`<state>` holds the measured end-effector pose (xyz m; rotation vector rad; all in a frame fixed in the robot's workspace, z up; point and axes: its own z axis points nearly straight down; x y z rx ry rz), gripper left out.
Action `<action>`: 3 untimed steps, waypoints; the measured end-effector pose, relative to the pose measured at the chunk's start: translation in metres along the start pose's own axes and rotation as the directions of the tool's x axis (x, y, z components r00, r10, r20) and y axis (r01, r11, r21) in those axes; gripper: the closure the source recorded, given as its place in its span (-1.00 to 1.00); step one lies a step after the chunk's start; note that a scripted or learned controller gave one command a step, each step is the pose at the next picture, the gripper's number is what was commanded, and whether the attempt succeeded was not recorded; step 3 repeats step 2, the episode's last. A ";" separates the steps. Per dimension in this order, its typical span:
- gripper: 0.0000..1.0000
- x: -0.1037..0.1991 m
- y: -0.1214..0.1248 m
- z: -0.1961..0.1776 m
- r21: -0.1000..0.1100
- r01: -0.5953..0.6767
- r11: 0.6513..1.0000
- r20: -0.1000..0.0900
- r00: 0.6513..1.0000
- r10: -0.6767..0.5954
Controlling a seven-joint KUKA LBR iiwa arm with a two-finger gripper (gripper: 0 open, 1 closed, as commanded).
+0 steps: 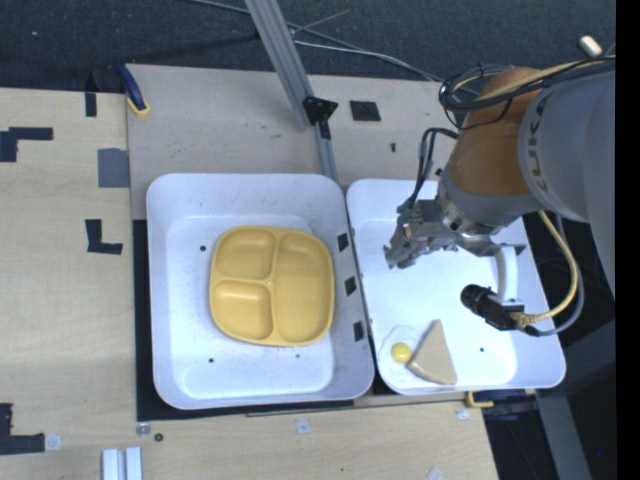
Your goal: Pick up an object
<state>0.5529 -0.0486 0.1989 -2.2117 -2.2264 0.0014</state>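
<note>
The right bin (pixel 380 208) holds a tan wedge-shaped piece (pixel 434 353) near its front edge and a small yellow ball (pixel 401 352) just to the wedge's left. My gripper (pixel 402 252) hangs over the left middle of this bin, well above and behind both objects. Nothing shows between its fingers. In the left bin (pixel 170 268) lies a yellow divided plate (pixel 271 285), near the bin's centre.
A slanted grey metal pole (pixel 285 58) comes down to the bench behind the gap between the bins. The grey arm with its orange band (pixel 500 158) covers the back right part of the right bin. A blue-and-yellow clamp (pixel 133 90) sits at the bench's far left corner.
</note>
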 end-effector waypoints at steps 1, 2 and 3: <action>1.00 0.060 0.005 0.004 0.000 0.001 1.000 0.000 1.000 -0.001; 1.00 0.121 0.008 0.003 -0.001 0.000 1.000 0.001 1.000 0.000; 1.00 0.121 0.008 0.003 -0.001 0.000 1.000 0.001 1.000 0.000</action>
